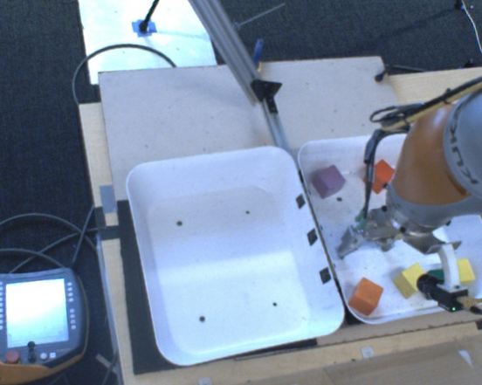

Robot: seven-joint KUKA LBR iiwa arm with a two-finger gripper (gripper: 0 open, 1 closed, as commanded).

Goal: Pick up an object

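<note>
My gripper (359, 238) hangs low over the middle of the right bin (315, 221), pointing toward its left wall, with nothing visibly held. A purple cube (327, 180) lies in the bin's far left corner. A small orange block (382, 175) sits to its right, partly behind the arm's cable. An orange cube (366, 295) rests at the near left, just below the gripper. A yellow block (409, 280) lies beside it to the right. Another yellow piece (465, 270) peeks out past the wrist.
The left bin (222, 251) stands alongside, sharing a divider fitted with black clips (312, 237). A slanted metal pole (229, 35) rises behind the bins. A teach pendant (31, 325) lies off the bench at far left.
</note>
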